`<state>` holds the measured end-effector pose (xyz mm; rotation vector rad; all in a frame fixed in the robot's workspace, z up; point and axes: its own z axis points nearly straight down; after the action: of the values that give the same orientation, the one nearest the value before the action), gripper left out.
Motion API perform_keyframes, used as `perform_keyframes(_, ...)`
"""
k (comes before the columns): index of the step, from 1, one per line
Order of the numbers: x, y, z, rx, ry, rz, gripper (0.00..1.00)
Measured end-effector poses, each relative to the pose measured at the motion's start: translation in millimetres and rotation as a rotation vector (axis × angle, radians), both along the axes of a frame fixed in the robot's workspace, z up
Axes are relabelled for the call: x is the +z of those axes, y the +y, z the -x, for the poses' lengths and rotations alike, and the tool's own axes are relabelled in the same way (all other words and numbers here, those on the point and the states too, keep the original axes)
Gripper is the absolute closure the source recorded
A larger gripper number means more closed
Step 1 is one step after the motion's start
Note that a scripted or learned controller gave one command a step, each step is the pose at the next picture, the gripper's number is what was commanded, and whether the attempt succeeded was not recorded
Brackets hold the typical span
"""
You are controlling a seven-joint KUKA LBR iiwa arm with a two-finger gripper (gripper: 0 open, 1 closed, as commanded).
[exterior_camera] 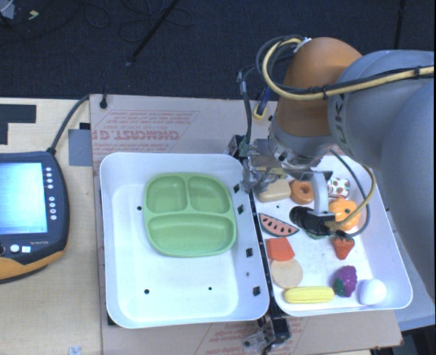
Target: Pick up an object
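Observation:
My gripper (258,176) hangs low over the far left corner of the right bin (395,272), close to the wall between the two bins. A beige block (274,191) lies just right of it, with an orange ring (301,192) beside that. The arm's wrist hides the far part of this bin. Nothing shows between the gripper and the bin floor.
The right bin also holds a watermelon slice (279,226), an orange fruit (344,211), a strawberry (343,247), a tan disc (286,274), a yellow corn cob (309,295), purple grapes (344,280) and a white egg (372,291). A green divided plate (188,214) lies in the left bin (129,272).

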<state>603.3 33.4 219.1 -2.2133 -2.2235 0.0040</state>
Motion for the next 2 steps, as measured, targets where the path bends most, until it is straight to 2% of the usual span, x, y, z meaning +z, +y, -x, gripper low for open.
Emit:
perform_keyframes(1,0.4,46.7,7.9,0.0,0.001,0.0,1.0)
perform_keyframes(2,3.1,53.0,8.6,-0.003,-0.001,0.001,1.0)
